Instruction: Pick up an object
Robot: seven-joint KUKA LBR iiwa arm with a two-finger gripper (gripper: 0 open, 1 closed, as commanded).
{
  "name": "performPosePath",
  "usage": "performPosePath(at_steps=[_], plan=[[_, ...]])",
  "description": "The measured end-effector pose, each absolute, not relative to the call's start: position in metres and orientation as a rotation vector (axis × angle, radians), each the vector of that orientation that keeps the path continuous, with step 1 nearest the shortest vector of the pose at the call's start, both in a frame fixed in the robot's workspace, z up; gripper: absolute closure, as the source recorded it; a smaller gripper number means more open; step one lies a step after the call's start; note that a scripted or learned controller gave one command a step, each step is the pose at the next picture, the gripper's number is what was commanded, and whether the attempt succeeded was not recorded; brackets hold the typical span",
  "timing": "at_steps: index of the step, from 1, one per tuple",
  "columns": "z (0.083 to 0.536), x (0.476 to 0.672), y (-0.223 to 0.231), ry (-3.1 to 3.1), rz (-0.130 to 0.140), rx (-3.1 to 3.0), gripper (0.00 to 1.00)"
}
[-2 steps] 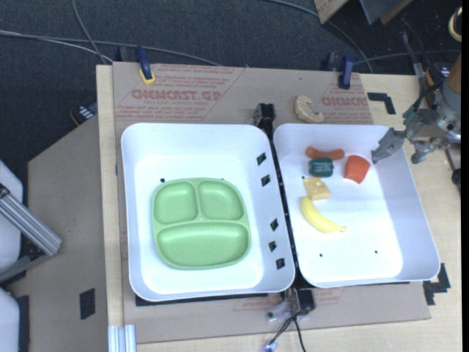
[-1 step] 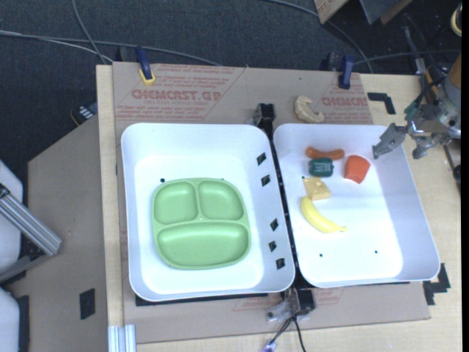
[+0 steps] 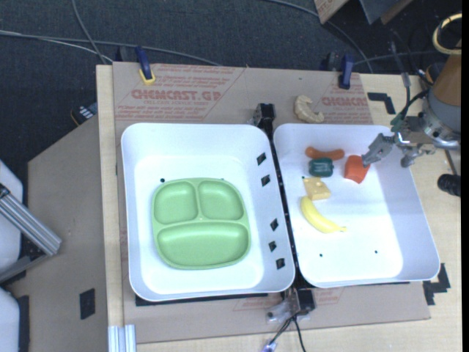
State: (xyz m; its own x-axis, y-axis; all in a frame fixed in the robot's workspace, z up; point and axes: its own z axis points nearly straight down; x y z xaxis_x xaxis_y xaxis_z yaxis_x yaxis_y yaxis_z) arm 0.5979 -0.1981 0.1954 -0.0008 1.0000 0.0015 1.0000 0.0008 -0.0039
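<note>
The right bin holds a red-orange sausage, a dark green block, a small red piece, a pale yellow wedge and a banana. My gripper hangs over the bin's upper right part, open, with its two fingers spread apart. The left finger ends just above and to the right of the red piece. Nothing sits between the fingers.
In the left bin lies a green divided plate. A tan object rests on the board behind the bins. Blue clamps hold the board's far edge. Cables run across the dark floor.
</note>
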Motion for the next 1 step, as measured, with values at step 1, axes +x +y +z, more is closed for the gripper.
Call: performPosePath(at_steps=[1], plan=[[0.1352, 0.5950, -0.2033, -2.218, 0.003, -2.219, 0.00]])
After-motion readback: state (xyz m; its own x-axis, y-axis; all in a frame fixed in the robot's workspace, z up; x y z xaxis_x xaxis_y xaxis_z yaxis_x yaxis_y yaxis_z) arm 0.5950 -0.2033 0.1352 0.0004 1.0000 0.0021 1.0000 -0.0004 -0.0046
